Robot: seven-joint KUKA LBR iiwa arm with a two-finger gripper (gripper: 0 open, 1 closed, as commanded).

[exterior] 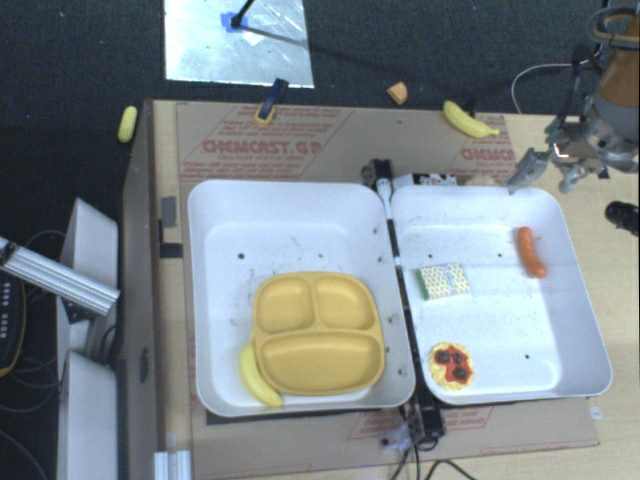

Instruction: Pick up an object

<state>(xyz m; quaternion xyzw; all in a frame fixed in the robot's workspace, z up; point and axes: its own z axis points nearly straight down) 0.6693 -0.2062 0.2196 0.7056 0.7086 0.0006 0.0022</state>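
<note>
Right bin point(560, 373) middle open; sausage point(531, 251) aside

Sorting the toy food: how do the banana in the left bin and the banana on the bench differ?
The bin banana lies tucked against the yellow divided tray in the left bin; the bench banana lies alone on the cardboard behind the right bin. The bin banana looks thicker. Both are yellow and curved.

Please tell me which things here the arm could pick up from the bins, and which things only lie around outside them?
In the bins, for picking:
- orange sausage
- green-and-white block
- small pizza
- yellow divided plate
- banana beside that plate

Lying about, outside the bins:
- banana on the cardboard
- small orange piece
- yellow piece on the floor
- shiny sheet
</note>
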